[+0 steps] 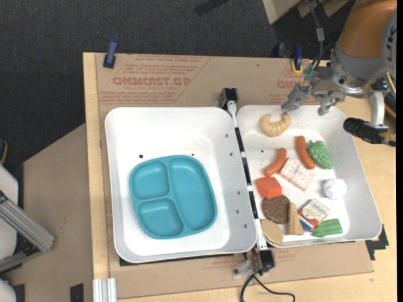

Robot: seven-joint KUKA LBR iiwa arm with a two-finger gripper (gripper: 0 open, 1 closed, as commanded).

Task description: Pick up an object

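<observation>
Tan, curved croissant (275,124) lies at the far end of the right bin (359,168), apart from the other toy foods. Gripper (308,104) hangs just above that far rim — fingers spread, nothing between them. Arm's upper part cut off at the frame edge.

A divided tray (173,195) lies in the left bin (119,131); toy foods (296,175) fill the right bin (359,187).
</observation>
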